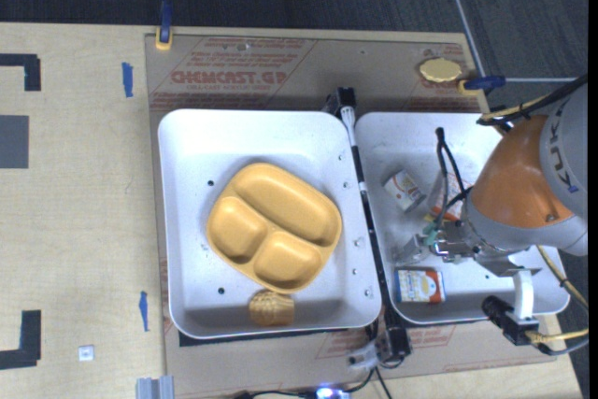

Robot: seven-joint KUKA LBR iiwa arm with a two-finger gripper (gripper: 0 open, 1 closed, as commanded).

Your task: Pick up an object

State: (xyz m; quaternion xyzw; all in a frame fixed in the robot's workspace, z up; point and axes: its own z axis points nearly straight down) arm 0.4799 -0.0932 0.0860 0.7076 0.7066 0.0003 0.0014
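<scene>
The gripper [437, 238] sits low in the right bin [392, 137], but I cannot tell what it touches or holds. Two things lie in that bin: a small white packet [405, 189] up near the middle and a little carton [419, 285] at the front edge, just below the gripper. The left bin [177, 145] holds one big yellow tray [273, 224] with three dips and one small tan ball [272, 306] at its front.

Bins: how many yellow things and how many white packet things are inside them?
Yellow things: 2, the divided tray and the small round lump, both in the left bin.
White packets: 2, the small one and the carton, both in the right bin.
Total: 4
</scene>
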